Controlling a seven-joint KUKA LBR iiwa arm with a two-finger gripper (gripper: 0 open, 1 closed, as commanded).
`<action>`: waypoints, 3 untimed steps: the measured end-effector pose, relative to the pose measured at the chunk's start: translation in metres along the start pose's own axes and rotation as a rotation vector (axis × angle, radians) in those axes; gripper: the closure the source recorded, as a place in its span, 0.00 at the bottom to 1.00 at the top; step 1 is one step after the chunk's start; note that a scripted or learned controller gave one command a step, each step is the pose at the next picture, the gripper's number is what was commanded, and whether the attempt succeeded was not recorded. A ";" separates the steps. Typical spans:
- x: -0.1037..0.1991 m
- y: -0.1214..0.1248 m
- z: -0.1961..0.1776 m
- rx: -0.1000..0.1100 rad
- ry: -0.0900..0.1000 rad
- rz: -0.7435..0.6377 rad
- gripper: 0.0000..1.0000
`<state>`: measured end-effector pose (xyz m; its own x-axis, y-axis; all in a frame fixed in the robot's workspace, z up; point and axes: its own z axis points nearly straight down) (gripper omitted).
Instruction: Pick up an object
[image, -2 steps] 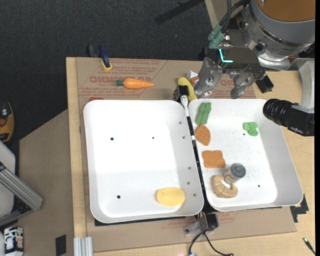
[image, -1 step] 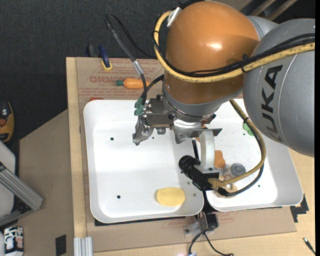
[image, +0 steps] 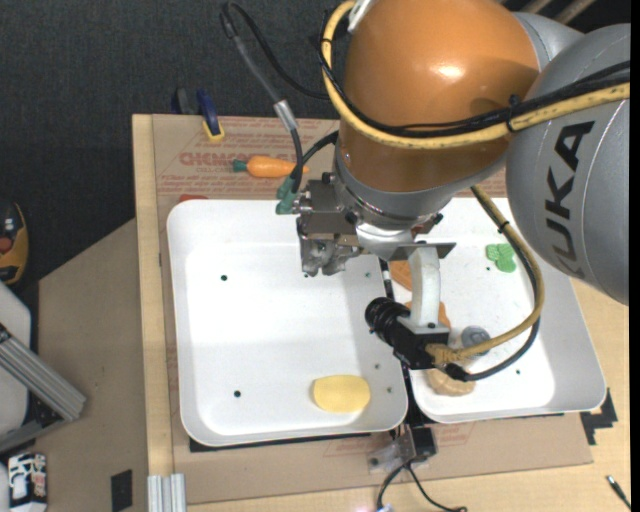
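You have two bins side by side on the bench (image: 160, 180). In the left bin (image: 200, 300), an oval lump (image: 340, 394) lies near the front edge, toward the right corner. In the right bin (image: 540, 380), a small leafy piece (image: 500, 257) sits toward the back right corner and a rounded piece (image: 445, 386) sits in the front left corner. Behind the left bin, a carrot-shaped toy (image: 268, 167) lies on the bench.

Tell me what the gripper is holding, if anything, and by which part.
It cannot be told. The gripper sits low over the left bin, with its tip too dark to read; the yellow piece lies apart from it.
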<state>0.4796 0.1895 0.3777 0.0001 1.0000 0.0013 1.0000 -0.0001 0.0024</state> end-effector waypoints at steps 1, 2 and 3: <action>0.025 0.000 -0.084 -0.007 0.004 -0.004 1.00; 0.036 0.000 -0.163 -0.008 0.004 -0.003 1.00; 0.035 0.000 -0.157 0.002 -0.001 -0.002 0.00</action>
<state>0.4790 0.2247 0.5351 -0.0018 1.0000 0.0003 1.0000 0.0018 0.0001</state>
